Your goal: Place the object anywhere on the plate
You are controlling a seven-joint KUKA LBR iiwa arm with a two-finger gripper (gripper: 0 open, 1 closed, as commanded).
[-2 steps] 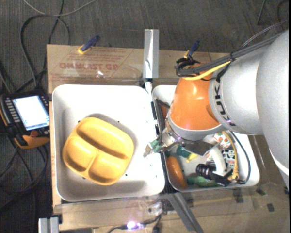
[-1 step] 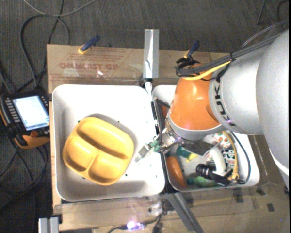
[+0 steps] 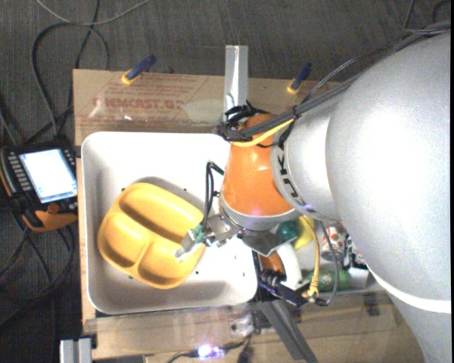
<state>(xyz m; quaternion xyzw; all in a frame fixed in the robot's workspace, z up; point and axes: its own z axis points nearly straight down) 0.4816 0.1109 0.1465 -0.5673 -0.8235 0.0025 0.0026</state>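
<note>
Arm (image 3: 378, 165): reaches in from the right, its big grey body covering most of the right bin; the orange band (image 3: 251, 180) sits above the wrist, which points down and to the left into the left bin.

Gripper (image 3: 188, 246): low over the right lobe of the plate, tips slanted down-left.

Fingers: too small and blurred to tell how far apart they stand. A small green bit (image 3: 199, 235) shows just behind the tips; I cannot tell whether it is gripper hardware or a held thing.

Object: cannot be told apart with any certainty; nothing shows plainly between the tips.

Plate (image 3: 140, 229): yellow, divided into compartments, lying tilted in the left bin (image 3: 98, 165); its right edge is directly under the tips, and most of it spreads away to their left.

Right bin clutter (image 3: 321, 267): mixed items, yellow, green and white, lie behind the wrist to the right of the tips, partly hidden by the arm.

Pendant (image 3: 41, 176): well left of the tips, outside the bins, screen lit.
</note>
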